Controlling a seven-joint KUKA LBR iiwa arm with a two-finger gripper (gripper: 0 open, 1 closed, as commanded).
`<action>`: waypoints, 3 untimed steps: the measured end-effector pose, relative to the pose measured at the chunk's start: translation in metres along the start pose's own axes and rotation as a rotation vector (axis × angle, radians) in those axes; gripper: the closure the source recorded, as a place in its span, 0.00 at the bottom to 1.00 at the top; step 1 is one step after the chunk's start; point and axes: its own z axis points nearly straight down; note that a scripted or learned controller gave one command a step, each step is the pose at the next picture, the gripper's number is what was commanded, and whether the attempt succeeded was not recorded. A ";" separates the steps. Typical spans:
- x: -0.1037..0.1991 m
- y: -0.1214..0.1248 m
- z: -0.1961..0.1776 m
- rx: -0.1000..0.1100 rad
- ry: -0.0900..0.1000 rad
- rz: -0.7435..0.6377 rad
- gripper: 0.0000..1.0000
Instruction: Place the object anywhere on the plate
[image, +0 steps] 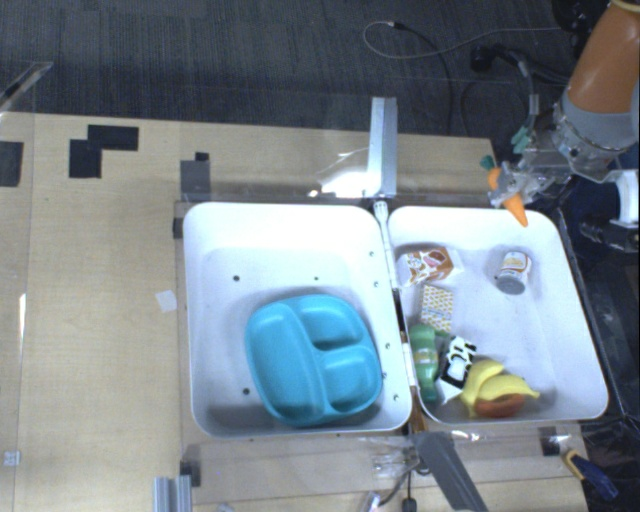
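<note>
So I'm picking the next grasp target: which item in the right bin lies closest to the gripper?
The small can, lying alone near the bin's far right corner, just below the gripper. The other items cluster along the left wall and the near edge.

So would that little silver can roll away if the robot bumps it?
Probably, a bit. The can looks round and short, and it seems to lie tilted, so a nudge could send it rolling over the smooth floor of the right bin. It looks stiff, likely metal, so it shouldn't squash. Its shiny side may be slippery.
</note>
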 end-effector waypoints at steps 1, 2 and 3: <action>0.069 -0.022 0.074 0.001 0.002 -0.008 1.00; 0.060 0.008 0.068 -0.005 0.000 -0.169 1.00; 0.173 -0.066 0.050 -0.002 0.002 -0.294 1.00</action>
